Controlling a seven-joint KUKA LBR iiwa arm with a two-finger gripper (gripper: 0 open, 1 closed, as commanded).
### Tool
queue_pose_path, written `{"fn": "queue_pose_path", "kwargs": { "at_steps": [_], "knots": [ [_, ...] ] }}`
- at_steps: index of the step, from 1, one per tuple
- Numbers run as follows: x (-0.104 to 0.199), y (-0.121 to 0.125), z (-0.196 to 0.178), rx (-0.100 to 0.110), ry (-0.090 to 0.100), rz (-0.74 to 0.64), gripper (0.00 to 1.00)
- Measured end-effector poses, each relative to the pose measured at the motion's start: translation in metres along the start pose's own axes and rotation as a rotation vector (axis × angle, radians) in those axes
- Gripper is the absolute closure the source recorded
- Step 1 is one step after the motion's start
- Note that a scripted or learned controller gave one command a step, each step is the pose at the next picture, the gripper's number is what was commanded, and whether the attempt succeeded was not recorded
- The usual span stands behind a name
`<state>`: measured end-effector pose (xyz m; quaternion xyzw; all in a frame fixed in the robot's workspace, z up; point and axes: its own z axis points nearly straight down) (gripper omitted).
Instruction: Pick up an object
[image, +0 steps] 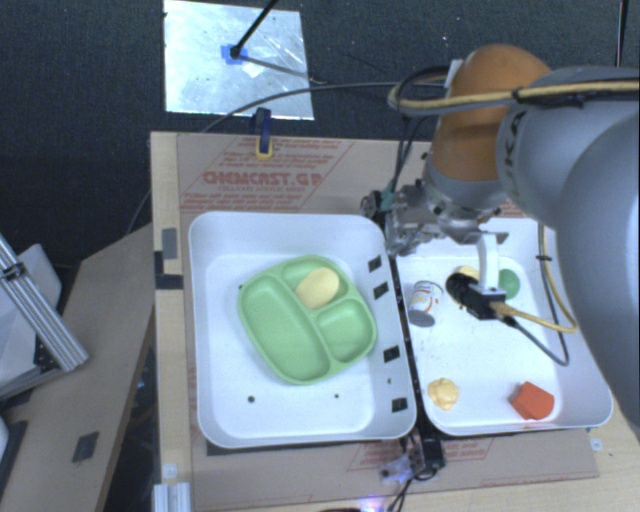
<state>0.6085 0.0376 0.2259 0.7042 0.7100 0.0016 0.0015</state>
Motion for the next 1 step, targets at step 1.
{"fn": "queue_pose_path", "kwargs": {
  "at_steps": [1],
  "knots": [
    [0.0487, 0.0342, 0.0082, 0.000, 0.002, -0.001, 1.00]
  ]
}}
